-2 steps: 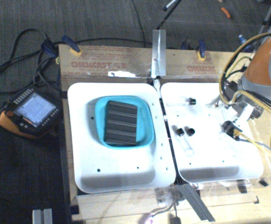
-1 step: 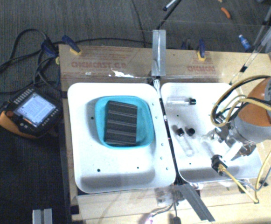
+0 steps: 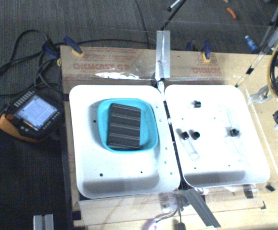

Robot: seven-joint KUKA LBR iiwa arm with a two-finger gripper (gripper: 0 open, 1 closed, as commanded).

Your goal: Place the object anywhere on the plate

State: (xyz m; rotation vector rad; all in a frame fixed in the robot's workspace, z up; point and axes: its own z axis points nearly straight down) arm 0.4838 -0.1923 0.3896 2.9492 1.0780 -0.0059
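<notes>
i can't tell the state of the jaws from here, so i'll go by how things lie. the dark ribbed block (image 3: 125, 126) lies flat in the middle of the teal plate (image 3: 150, 128), well inside its raised rim, so i judge the placing done. the plate sits in the left bin (image 3: 83, 171), with bare white floor toward the near wall. the right bin (image 3: 253, 171) holds small dark bits (image 3: 189, 135), well apart, with open room between them; both bins rest on the worktop (image 3: 105, 63)
</notes>
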